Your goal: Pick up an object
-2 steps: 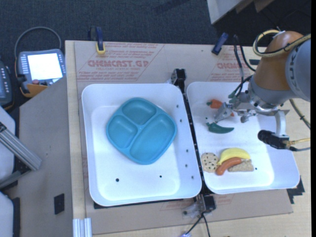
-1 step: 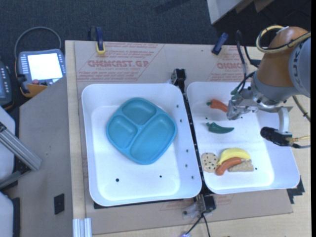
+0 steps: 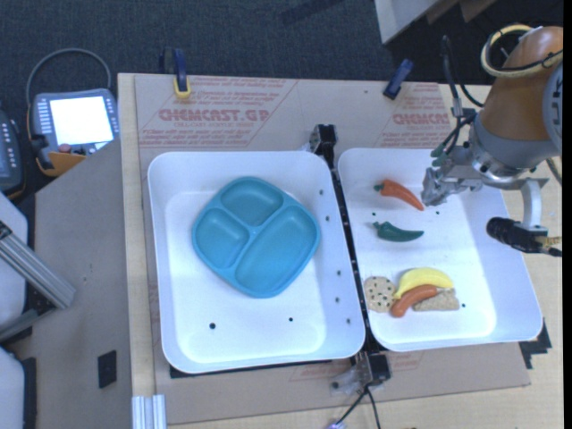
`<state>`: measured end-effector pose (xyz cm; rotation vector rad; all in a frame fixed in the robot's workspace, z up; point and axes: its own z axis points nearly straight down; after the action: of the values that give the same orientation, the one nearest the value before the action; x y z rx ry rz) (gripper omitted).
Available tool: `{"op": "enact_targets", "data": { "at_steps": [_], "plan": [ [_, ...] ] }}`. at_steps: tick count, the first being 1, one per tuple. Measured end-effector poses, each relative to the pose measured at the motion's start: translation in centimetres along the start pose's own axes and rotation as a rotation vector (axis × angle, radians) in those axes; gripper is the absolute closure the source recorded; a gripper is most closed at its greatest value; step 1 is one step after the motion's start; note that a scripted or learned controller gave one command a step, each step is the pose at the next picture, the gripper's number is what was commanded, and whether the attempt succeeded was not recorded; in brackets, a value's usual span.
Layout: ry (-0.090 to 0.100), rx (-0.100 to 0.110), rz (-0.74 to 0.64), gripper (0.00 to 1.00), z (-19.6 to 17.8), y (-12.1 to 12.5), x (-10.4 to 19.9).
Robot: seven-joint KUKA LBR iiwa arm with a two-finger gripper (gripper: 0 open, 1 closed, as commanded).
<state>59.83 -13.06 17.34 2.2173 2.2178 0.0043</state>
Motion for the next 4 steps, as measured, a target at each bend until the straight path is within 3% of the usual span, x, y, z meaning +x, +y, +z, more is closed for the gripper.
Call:
{"op": "enact_targets", "data": {
  "at_steps": [2, 4],
  "plan": [
    [0.000, -0.002, -0.001, 1.00, -10.3, 1.2, 0.4],
    [0.004, 0.010, -0.004, 1.00, -8.5, -4.1, 9.8]
  ]
}}
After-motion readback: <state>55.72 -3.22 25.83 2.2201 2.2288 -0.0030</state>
